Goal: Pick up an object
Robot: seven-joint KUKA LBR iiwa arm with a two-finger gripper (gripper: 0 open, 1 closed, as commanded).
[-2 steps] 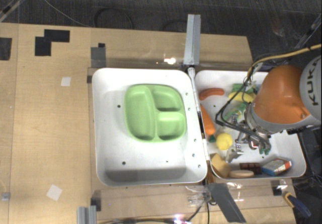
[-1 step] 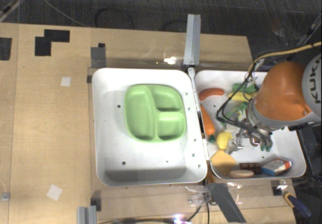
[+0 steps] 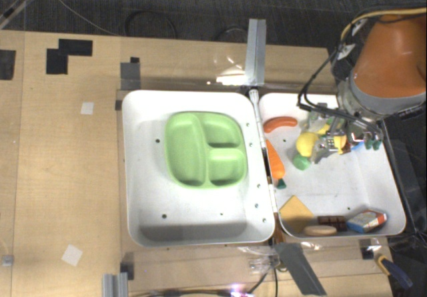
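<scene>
Hovering low in the right bin (image 3: 393,189), the hand (image 3: 331,143) sits amid clutter at the bin's 12 o'clock; can't tell its state. Risk: it nudges the lemon (image 3: 306,144) or green piece (image 3: 301,162) instead of gripping. Carrot (image 3: 275,162) and sausage (image 3: 280,123) at 10, wedge (image 3: 296,209) at 7. Left bin (image 3: 143,215) holds a green tray (image 3: 203,149).

Arm (image 3: 390,55): fat orange band w/ grey ring under it. Black cables loop off the wrist's left side, yellow cable along the top. Tool (image 3: 328,145): small metallic grey head w/ bits of red, yellow & blue.
</scene>
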